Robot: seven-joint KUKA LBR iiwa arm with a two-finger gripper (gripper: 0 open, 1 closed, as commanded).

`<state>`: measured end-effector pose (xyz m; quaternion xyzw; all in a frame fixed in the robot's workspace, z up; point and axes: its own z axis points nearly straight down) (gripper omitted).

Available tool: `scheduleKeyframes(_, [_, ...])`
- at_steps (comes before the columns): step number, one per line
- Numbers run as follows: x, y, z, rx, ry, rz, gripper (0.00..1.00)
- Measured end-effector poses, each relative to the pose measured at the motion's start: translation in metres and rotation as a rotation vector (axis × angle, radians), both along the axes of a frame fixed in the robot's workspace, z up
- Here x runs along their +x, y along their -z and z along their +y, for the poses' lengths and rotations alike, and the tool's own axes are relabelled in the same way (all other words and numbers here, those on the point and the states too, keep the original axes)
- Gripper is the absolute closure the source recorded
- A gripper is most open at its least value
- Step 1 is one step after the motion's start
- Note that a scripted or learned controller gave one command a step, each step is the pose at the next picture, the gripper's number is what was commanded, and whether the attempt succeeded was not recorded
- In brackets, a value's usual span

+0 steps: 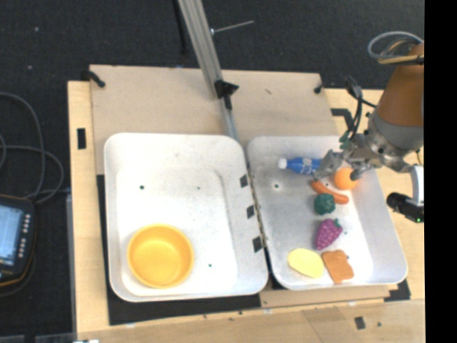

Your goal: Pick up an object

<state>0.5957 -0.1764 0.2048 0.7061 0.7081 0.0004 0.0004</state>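
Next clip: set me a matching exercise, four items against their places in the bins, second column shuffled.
Items:
1. yellow bowl
2. toy grapes
3. blue and white bottle
4. orange ball

Places:
A. far end of the right bin
B. under the gripper
C. near corner of the left bin
D. middle of the right bin

Pairs: 1-C, 2-D, 3-A, 4-B

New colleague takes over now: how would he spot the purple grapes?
Look in the right bin, in its lower half. The purple grapes lie below the dark green vegetable and above the yellow piece and orange piece. They are the only purple, knobbly item.
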Motion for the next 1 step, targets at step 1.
scheduleKeyframes(1, [0.0000,0.0000,0.0000,0.000,0.000,0.000,0.00])
